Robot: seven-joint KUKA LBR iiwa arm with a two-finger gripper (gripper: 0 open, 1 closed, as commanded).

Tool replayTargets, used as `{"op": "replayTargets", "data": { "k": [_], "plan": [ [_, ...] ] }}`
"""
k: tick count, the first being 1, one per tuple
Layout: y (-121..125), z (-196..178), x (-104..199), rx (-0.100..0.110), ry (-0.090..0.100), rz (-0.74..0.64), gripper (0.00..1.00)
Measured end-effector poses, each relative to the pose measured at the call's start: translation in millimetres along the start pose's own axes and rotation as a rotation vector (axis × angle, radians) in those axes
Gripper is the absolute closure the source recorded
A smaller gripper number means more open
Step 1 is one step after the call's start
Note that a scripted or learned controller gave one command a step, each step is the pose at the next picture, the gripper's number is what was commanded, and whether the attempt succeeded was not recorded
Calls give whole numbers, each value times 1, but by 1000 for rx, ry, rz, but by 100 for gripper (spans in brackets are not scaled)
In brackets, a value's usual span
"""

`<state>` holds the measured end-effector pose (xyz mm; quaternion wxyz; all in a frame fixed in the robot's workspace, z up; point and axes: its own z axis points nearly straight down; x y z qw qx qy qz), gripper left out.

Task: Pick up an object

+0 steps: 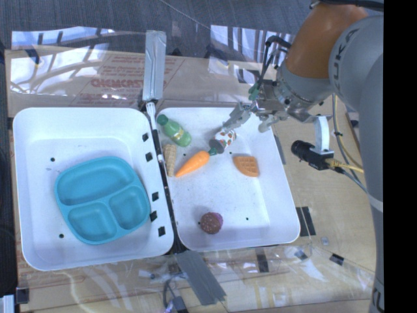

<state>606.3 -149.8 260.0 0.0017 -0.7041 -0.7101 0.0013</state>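
The grey arm's two-finger gripper (223,137) reaches down into the right-hand shallow white bin (277,204), its fingers closed on a small white-and-dark patterned toy (222,140). Just left of that toy lies an orange plastic carrot (193,163), with a tan ridged cone (170,158) beside it and a green plastic bottle (174,130) above. Right of the toy sits an orange waffle-like biscuit (246,165); well below, a dark red round ball (210,222).
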Motion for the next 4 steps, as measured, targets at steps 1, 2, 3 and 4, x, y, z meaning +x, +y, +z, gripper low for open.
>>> {"op": "replayTargets", "data": {
  "k": [1, 2, 3, 4],
  "plan": [
    [24, 141, 8, 10, 1, -3, 0],
    [-4, 170, 42, 3, 1, -1, 0],
    [-3, 159, 41, 3, 0, -5, 100],
    [54, 64, 119, -11, 2, -5, 100]
  ]
}}
